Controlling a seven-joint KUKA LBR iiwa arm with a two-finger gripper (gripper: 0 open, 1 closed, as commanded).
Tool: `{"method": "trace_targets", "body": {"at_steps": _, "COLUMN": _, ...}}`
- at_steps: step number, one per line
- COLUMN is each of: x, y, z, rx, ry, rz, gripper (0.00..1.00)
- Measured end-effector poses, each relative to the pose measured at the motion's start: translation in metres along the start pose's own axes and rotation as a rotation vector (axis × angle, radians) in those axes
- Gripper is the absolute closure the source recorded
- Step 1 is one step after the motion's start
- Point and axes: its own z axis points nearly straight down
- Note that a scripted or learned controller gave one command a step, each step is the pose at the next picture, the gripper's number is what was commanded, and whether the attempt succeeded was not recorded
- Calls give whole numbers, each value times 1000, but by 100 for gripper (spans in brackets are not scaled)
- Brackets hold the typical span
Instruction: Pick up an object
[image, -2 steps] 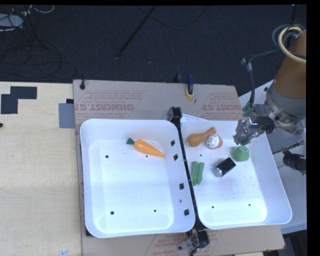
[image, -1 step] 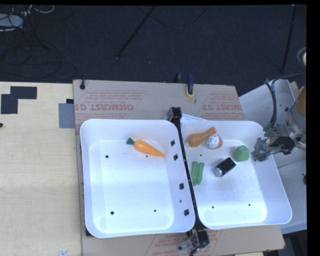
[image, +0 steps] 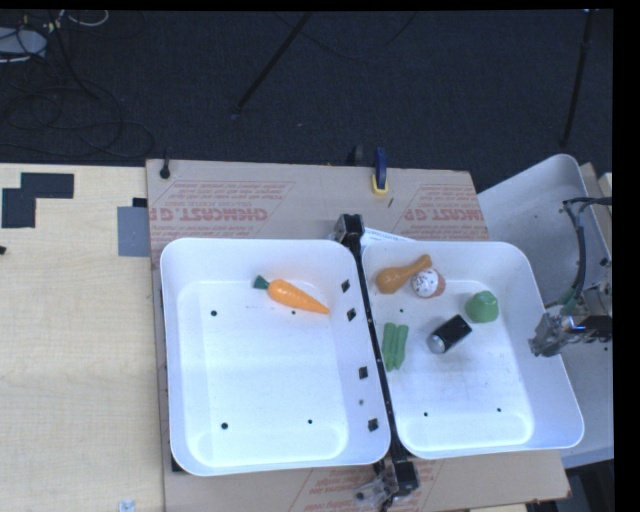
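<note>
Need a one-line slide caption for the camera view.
Gripper at right bin edge; carrot alone in left bin.

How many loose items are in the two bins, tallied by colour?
Orange: 2, the orange plastic carrot with green top and the orange-tan toy drumstick
Green: 2, the round green plastic piece and the flat green ridged piece
Black: 1, the black cylinder with a silver end
White: 1, the white speckled ball
Total: 6

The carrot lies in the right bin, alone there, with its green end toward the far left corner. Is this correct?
Not quite. The camera view shows the carrot in the left bin, not the right one. The rest holds: it lies alone there, green end toward the far left corner.
</note>
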Motion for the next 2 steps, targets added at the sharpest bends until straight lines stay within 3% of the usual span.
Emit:
{"method": "trace_targets", "body": {"at_steps": 1, "x": 54, "y": 28, "z": -106, "rx": -15, "ry": -1, "rz": -11, "gripper": 100}}
{"method": "trace_targets", "body": {"at_steps": 2, "x": 142, "y": 35, "z": -113, "rx": -6, "ry": 2, "rz": -15, "gripper": 100}}
